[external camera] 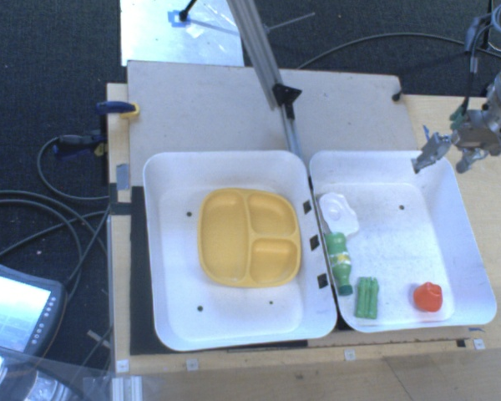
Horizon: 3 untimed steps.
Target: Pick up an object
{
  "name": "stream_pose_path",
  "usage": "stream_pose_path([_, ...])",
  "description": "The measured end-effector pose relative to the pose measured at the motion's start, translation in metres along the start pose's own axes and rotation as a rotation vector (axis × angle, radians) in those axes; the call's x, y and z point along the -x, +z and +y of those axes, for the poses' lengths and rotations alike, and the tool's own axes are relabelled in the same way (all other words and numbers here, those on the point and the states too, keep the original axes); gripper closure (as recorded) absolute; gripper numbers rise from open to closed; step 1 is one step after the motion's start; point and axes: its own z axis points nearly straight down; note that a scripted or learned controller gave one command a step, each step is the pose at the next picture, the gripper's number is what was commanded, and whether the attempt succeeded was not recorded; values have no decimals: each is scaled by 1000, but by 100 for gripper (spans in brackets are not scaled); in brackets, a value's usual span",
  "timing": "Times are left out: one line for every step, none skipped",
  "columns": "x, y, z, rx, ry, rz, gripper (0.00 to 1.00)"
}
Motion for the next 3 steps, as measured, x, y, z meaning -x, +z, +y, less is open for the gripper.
stream_pose_path([0, 0, 0, 0, 0, 0, 0])
stream_pose_path([-8, 46, 0, -4, -1, 0, 0])
stream_pose_path([-8, 89, 5, -4, 4, 0, 0])
